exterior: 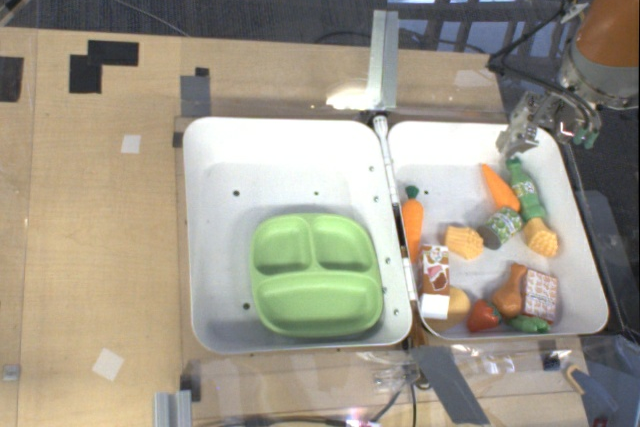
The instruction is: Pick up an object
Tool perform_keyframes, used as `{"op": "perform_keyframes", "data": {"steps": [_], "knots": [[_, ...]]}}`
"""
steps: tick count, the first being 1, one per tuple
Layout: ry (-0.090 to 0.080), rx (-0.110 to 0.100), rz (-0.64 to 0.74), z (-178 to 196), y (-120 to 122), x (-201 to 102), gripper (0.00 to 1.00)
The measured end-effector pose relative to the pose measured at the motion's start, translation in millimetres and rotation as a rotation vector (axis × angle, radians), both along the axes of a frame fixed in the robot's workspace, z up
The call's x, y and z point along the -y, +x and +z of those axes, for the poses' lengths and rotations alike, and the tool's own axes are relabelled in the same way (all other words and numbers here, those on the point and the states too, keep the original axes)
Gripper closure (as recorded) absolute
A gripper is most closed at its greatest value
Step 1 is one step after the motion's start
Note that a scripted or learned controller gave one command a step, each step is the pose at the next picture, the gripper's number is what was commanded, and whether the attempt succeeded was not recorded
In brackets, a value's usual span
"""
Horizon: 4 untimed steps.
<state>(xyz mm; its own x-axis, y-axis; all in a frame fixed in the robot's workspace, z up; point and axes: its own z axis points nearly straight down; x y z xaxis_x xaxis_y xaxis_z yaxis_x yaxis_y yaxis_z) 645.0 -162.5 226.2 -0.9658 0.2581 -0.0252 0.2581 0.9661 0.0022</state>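
The right bin [430, 150] holds a heap of toy food: an orange carrot [498, 186], a green bottle [524, 191], a smaller carrot [412, 225] by the left wall, two yellow corn pieces [463, 241] [541, 237], a small carton [434, 267] and a red-checked box [540, 294]. My gripper [520, 137] hangs at the bin's far right corner, just above the green bottle and the carrot. Nothing shows between its fingers.
A green divided plate [315, 273] lies in the left bin [230, 165]. A metal post [382, 55] rises behind the wall between the bins. A red tomato-like piece [484, 317] and a brown piece [512, 287] lie at the right bin's near side.
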Motion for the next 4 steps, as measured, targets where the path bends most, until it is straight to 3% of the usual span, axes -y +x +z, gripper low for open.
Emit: {"op": "perform_keyframes", "data": {"steps": [1, 2, 4], "knots": [[-0.002, 0.011, 0.006, 13.8, 2.7, -1.2, 1.0], [-0.006, -0.013, 0.352, 49.7, -4.4, 36.5, 1.0], [-0.012, 0.01, 0.357, 76.9, 1.0, 33.2, 1.0]]}}
